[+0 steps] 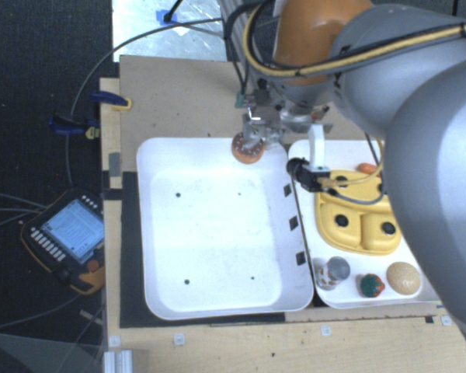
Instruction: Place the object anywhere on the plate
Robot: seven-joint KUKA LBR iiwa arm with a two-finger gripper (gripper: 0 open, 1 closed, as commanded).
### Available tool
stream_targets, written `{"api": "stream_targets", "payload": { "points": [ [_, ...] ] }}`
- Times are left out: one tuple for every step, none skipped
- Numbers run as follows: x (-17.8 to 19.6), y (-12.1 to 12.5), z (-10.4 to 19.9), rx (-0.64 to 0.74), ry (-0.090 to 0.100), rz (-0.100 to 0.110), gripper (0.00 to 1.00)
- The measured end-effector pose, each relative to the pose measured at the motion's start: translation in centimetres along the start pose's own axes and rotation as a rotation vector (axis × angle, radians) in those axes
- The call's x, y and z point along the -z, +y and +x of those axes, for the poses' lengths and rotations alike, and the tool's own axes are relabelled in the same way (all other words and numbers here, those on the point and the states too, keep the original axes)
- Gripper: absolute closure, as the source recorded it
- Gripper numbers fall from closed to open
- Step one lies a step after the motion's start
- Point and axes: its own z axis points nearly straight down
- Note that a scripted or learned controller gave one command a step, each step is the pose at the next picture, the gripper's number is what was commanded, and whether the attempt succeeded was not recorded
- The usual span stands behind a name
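A small brown round object (248, 150) with a pale centre hangs over the far right corner of the left bin (163, 208). My gripper (253, 138) points down from the orange-banded wrist, and its metal fingers are shut on the top of the object. The yellow sectioned plate (357, 228) lies in the right bin (349, 295), to the right of and nearer than the gripper. The arm's grey body hides the right part of the plate.
Along the right bin's front edge lie a small grey-topped item (335, 270), a green and red item (371, 285) and a beige ball (402, 277). An orange item (366, 168) sits behind the plate. A teach pendant (66, 235) rests off the bench at the left.
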Motion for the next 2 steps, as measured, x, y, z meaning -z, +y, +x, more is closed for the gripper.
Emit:
{"api": "stream_targets", "payload": {
  "points": [
    [-0.53, -1.07, 5.20, -0.001, -0.001, 0.002, 1.00],
    [-0.52, -0.99, 4.82, -0.007, -0.002, 0.002, 0.00]
  ]
}}
